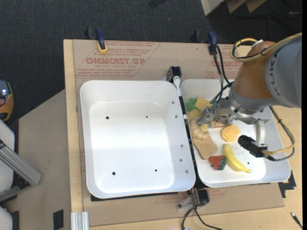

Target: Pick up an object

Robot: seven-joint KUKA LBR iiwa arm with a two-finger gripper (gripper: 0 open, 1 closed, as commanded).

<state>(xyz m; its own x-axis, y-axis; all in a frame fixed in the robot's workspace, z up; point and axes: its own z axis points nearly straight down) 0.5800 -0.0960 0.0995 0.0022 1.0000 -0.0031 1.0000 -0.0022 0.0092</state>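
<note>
End effector (207,117) low among toys in right bin (273,174)

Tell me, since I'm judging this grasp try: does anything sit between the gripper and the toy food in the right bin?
Nothing visible does. The gripper hangs right over the pile in the right bin, by the yellow block and the bread slice; the banana lies apart.
</note>
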